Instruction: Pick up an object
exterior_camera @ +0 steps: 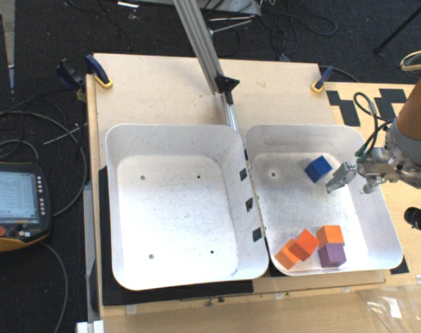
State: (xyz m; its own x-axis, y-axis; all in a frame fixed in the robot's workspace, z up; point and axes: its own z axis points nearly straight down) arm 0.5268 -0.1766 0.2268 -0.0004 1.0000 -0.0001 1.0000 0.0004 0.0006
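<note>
A blue cube (318, 168) lies in the upper middle of the right bin (376, 207). Near that bin's front wall sit two orange blocks (298, 248) (329, 234) and a purple block (332, 255), bunched together. My gripper (352, 181) reaches in from the right, over the right bin's right half and just right of the blue cube. Its fingers stand open, and nothing is between them. The left finger (338, 180) is close to the blue cube's lower right corner; I cannot tell whether they touch.
The left bin (127, 207) lies beside the right one, and their rims meet at the middle. A slanted metal pole (200, 37) rises from the bench behind the bins. Clamps sit at the bench's back corners.
</note>
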